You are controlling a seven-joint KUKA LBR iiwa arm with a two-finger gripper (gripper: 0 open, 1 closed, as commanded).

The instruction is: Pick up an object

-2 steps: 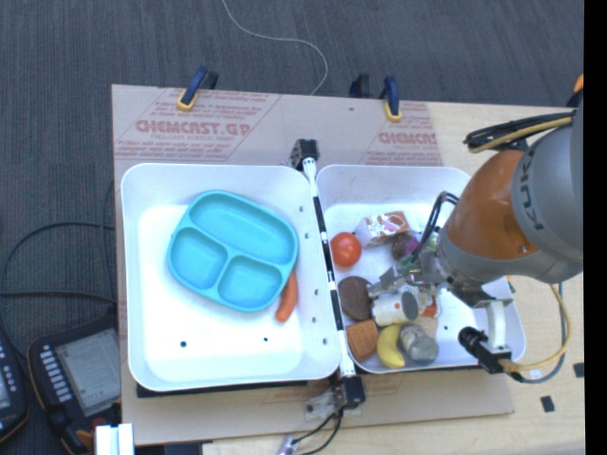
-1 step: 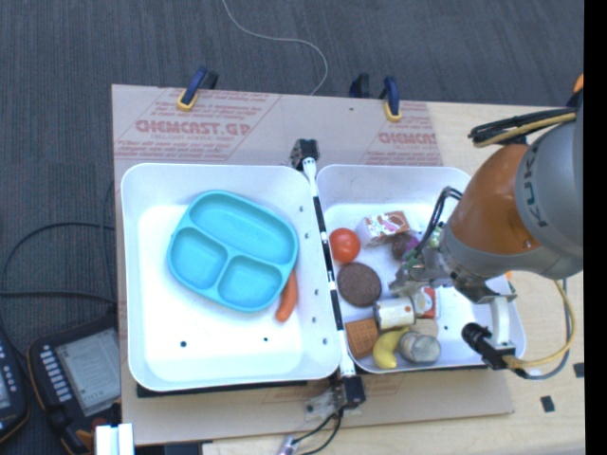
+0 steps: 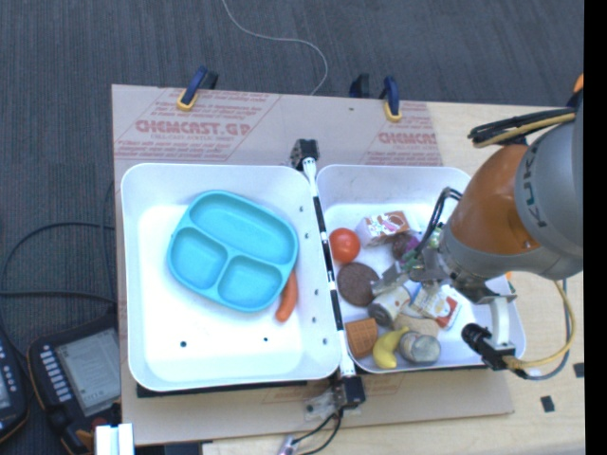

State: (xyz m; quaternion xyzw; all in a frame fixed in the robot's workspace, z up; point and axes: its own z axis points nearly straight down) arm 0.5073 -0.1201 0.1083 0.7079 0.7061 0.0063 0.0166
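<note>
Cardboard-covered tabletop (image 3: 237,131) carries two bins; I cannot tell the jaws' state above the cluttered right bin (image 3: 446,173), where the light, smooth, rigid tomato (image 3: 343,245) suits a grip across its middle.

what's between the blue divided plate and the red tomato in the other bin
In the camera view, an orange carrot beside the blue divided plate, then the two bins' adjoining white rims, then the red tomato.
</note>
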